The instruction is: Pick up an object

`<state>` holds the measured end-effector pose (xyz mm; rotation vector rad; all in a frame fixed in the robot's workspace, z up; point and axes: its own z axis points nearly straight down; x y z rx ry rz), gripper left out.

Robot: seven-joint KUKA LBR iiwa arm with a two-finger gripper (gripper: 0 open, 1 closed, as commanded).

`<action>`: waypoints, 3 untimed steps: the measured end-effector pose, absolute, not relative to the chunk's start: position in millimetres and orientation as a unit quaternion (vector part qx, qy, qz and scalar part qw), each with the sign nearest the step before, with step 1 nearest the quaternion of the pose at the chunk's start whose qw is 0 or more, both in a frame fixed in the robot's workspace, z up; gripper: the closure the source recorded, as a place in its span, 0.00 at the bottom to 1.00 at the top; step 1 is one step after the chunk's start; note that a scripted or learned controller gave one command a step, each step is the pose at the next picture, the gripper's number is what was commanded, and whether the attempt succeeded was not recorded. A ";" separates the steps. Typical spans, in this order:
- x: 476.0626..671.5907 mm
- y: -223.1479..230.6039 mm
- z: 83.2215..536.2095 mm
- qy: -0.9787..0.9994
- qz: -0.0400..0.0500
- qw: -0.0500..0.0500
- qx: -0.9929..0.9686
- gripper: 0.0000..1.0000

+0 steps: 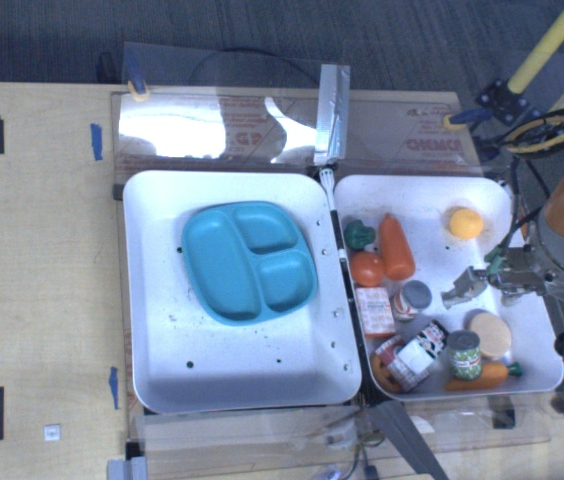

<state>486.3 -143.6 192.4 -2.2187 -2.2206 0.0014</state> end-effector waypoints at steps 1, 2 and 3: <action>527.6 -165.0 112.3 -0.711 -0.001 -0.002 -0.704 0.00; 547.4 -182.9 86.2 -0.702 -0.001 -0.002 -0.712 0.00; 560.8 -190.4 86.8 -0.618 -0.003 0.003 -0.786 0.00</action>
